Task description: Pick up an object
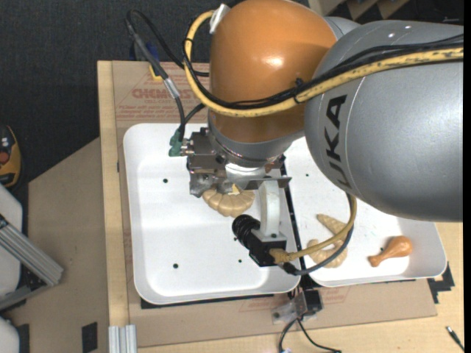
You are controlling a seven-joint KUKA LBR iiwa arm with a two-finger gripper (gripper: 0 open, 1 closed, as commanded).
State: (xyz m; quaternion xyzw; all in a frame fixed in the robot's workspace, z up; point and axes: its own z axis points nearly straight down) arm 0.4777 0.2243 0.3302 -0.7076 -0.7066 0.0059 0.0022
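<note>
A croissant, pale tan and curved, lies in the left bin, toward that bin's right wall and about midway between its far and near rims. The gripper sits directly above it, touching or nearly touching the croissant's top; the arm's orange band and wrist cover the fingers from this angle, so I cannot tell whether they are spread or closed, or whether the croissant is between them. A white bracket and a black connector hang from the wrist just right of the croissant, along the wall between the bins, with a yellow cable looping off into the right bin.

In the right bin, a drumstick rests near the near-right corner. A tan pastry-like piece lies by the bin's left wall, partly crossed by the cable; its kind is unclear. Both bins stand on a cardboard sheet on the bench.
</note>
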